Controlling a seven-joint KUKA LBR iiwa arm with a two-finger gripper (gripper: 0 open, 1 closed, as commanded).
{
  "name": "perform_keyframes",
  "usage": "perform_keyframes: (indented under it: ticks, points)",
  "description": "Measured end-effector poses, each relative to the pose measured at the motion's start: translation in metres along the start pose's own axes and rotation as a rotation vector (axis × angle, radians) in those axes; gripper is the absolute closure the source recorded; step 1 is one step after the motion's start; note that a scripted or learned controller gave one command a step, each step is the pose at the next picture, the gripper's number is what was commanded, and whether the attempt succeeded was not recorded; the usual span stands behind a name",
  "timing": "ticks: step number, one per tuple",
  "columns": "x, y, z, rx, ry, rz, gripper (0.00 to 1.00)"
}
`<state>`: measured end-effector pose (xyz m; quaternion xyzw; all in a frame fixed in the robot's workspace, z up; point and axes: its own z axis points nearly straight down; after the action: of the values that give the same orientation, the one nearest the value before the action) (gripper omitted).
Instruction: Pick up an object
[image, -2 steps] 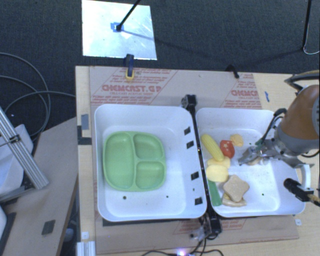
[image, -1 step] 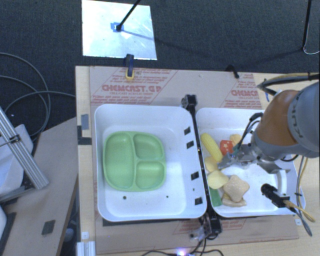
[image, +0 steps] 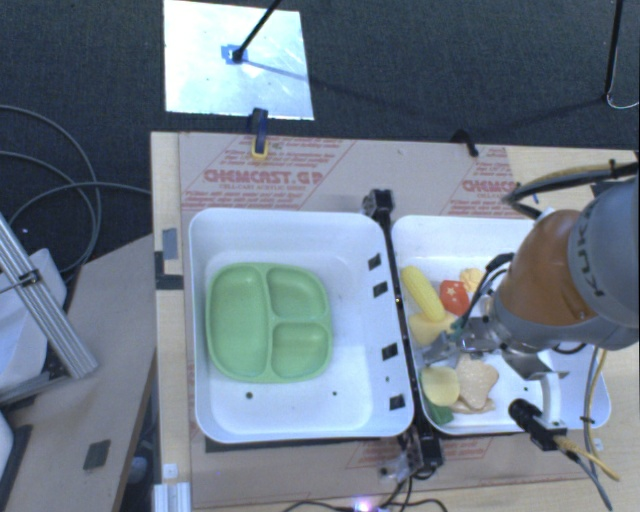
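Closest to the lens is the grey arm (image: 590, 260) with its orange band (image: 540, 275). It reaches in from the right and covers much of the right bin (image: 500, 232). Its gripper (image: 452, 345) hangs low over the left half of this bin, just above the toy food. I cannot tell if the gripper is wide or narrow, because it is small and partly hidden, and I see no object held in it.

The objects to pick lie together along the left wall of the right bin. A yellow banana (image: 420, 292) lies at a slant near the far left corner. Just beside it on the right there is a red piece (image: 454, 296), and a small yellow-orange piece (image: 472, 277) is behind that. A pale yellow piece (image: 428, 328) lies near the middle of the left wall, close under the gripper. In the near left corner sits a round yellow-green piece (image: 440, 385), touching a beige piece (image: 477, 383) on its right.

The left bin (image: 300, 228) holds a green divided plate (image: 268, 322), lying flat toward its left side. A black divider (image: 392, 290) runs between the two bins. Both bins stand on a cardboard sheet (image: 300, 175) with red print. A blue and yellow clamp (image: 259, 135) grips the far edge of this sheet.
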<state>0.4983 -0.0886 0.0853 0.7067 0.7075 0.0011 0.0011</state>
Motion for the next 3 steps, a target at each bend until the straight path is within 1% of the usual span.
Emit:
perform_keyframes:
  ticks: [1, 2, 3]
  points:
    - [0.001, 0.077, 0.000, -0.005, -0.001, -0.006, 0.00]
    - [-0.093, 0.107, 0.000, -0.004, -0.006, 0.005, 0.00]
    - [-0.117, 0.168, 0.000, 0.034, 0.014, -0.002, 0.00]
